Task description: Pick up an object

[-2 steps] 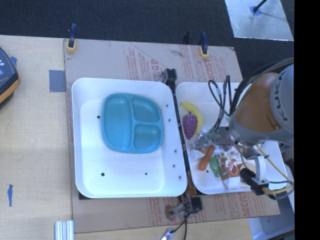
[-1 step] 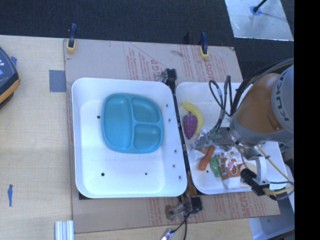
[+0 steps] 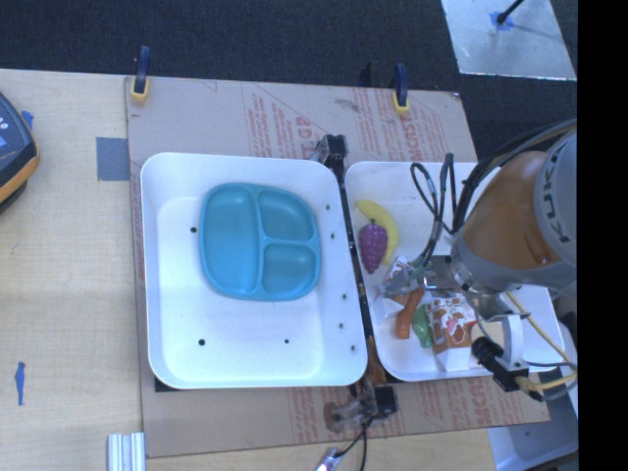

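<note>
The arm is seen reaching in over the right bin [image 3: 549, 361], its gripper [image 3: 412, 285] low over a cluster of small toy food items near the bin's left-centre. The state of the gripper cannot be told; it is hidden under the wrist and cables.

Candidate objects, all in the right bin: a banana [image 3: 381, 222] and a bunch of purple grapes [image 3: 372, 244], touching each other near the dividing wall; a carrot [image 3: 406, 316] and a green piece [image 3: 422, 330] just beside it; a printed packet [image 3: 453, 324] next to those.

All are judged light, rigid plastic, likely smooth and slippery. The carrot is best taken across its narrow width, mid-length. The grapes are bumpy, so grip is less sure. The packet lies flat, so it is hard to get under.

Room is tight: items are crowded, and the banana and grapes sit close to the wall. The left bin [image 3: 177, 361] holds a blue divided plate [image 3: 260, 241] with open floor around it.
</note>
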`<state>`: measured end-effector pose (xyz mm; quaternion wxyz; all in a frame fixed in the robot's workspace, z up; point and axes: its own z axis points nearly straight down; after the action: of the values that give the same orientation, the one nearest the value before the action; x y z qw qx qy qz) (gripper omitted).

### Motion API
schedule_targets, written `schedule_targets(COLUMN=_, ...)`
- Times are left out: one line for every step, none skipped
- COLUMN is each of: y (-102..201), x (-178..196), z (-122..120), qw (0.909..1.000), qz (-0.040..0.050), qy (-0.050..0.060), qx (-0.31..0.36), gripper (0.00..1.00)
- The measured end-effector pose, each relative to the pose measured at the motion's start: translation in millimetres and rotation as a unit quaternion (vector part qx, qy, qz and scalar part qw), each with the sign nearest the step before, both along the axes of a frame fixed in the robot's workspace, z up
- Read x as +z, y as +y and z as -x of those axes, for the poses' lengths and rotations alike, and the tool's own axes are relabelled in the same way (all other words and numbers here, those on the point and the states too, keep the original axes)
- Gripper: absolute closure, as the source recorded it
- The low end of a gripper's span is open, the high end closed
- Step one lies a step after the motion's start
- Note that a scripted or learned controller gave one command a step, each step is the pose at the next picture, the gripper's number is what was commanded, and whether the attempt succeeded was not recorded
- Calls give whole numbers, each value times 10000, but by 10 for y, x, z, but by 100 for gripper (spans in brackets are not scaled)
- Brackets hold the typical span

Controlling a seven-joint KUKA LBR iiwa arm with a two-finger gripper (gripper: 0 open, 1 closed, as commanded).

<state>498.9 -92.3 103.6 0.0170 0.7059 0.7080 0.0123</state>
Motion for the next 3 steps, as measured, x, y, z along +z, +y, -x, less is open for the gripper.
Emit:
schedule_targets(y=-43, x=-6, z=-77, qw=9999, qz=-66, qy=112, qx=10, gripper=0)
schedule_targets(y=-31, x=-8, z=-111, qw=9999, qz=-65, qy=142, qx=29, gripper=0)
schedule_targets(y=-31, x=-6, z=-66, qw=10000, qz=-44, qy=83, qx=22, gripper=0)
